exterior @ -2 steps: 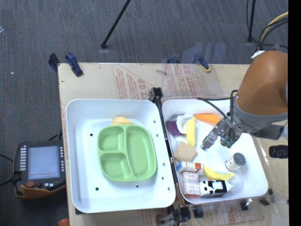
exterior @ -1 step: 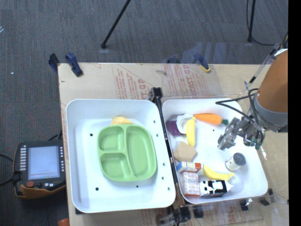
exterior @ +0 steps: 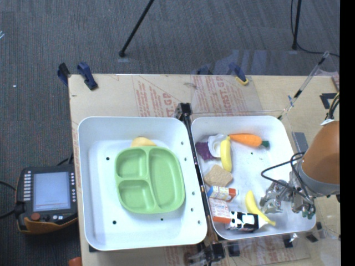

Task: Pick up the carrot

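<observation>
White right bin [exterior: 277, 127], carrot [exterior: 246, 140] beside banana [exterior: 226, 154]

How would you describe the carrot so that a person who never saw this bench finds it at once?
Look in the right white bin, at its far edge. The carrot lies there on its side, just beyond the upright banana. It is the bin's one orange, tapered piece with a small green tip.

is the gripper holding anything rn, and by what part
Nothing is held. The gripper sits low in the right bin, while the carrot lies apart near the far wall.
</observation>
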